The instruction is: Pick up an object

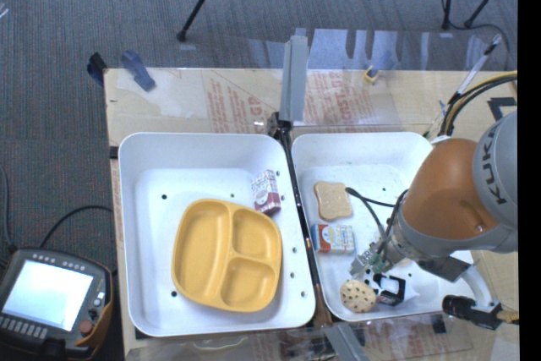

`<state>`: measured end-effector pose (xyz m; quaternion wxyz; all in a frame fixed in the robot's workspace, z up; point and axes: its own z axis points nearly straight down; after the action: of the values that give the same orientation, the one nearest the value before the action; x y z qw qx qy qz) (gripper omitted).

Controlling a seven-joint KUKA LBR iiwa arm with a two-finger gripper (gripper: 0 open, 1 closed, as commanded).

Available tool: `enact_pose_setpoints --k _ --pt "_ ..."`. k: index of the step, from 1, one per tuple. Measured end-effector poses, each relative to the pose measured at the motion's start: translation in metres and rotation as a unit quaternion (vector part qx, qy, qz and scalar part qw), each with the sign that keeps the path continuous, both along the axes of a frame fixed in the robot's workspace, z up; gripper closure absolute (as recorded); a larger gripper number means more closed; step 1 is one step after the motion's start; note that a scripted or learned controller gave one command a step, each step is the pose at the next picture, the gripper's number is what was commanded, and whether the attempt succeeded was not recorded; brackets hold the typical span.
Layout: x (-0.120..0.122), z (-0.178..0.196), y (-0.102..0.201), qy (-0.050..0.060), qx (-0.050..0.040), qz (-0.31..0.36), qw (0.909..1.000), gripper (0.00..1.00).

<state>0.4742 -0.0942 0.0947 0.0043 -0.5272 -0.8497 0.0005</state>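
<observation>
The yellow divided plate (226, 265) lies in the left bin (139, 182), well left of the gripper (382, 276). A small carton (266, 191) sits at the plate's upper edge. In the right bin (372, 150), a bread slice (333, 200) and a boxed item (333, 238) lie up-left of the gripper. A cookie (358, 295) rests just below-left of it. Jaw state: cannot tell; the arm (452, 199) covers them.
</observation>
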Motion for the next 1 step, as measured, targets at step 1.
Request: enact_pose_setpoints --k 1 --pt "0.0594 -0.0085 0.0010 -0.002 -0.0021 -0.137 0.9906 1.00"
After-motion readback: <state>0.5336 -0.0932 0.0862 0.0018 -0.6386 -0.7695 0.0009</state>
